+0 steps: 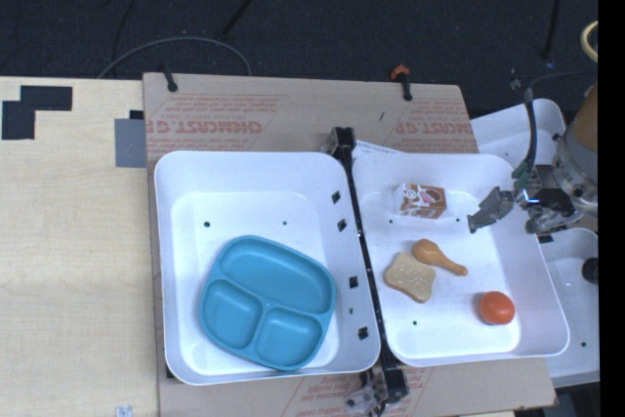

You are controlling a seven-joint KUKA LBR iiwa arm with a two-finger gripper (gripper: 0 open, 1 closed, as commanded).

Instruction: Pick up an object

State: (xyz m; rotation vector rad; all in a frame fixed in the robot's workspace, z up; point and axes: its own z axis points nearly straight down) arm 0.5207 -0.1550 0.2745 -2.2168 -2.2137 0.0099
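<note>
You are looking down on a pale wood desk (pixel 68 249) that is carrying a brown cardboard sheet (pixel 293 117) with red lettering printed on it. Two shallow white bins are sitting side by side on that sheet, touching along their inner edges: the left bin (pixel 186 176) and the right bin (pixel 547 332). Black patches (pixel 34 107) and a grey patch (pixel 128 142) are lying flat on the bare wood near the cardboard's far left corner.

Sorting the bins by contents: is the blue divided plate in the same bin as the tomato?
No. The blue plate lies in the left bin, the tomato in the right bin.
</note>
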